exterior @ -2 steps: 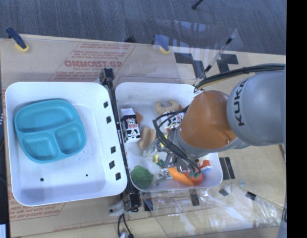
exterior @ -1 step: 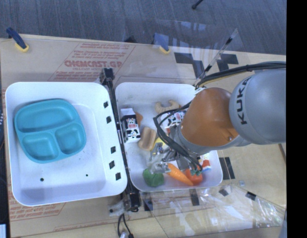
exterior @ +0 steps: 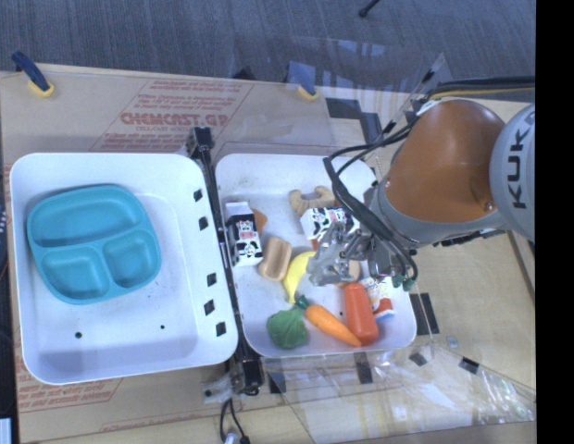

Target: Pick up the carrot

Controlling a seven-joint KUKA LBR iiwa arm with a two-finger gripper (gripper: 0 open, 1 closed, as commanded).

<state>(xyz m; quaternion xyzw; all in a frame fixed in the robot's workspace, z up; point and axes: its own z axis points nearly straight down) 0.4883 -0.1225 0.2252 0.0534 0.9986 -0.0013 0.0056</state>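
Camera view: on the bench (exterior: 130, 109), the arm (exterior: 444, 165) reaches over the right bin (exterior: 268, 169); its jaws' state cannot be told. Left bin (exterior: 102, 354) holds a blue tray (exterior: 91, 240). The carrot (exterior: 330, 324) lies near the right bin's front edge, between broccoli (exterior: 287, 328) and a red bottle (exterior: 360, 311).

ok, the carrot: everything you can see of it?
The carrot is a small orange toy, plastic-looking, with a green leafy top. It lies flat and diagonal near the front rim of the right bin, tip pointing front-right. Its top touches the broccoli; the red bottle lies against its right side. The gripper hovers above-left of it, not touching.
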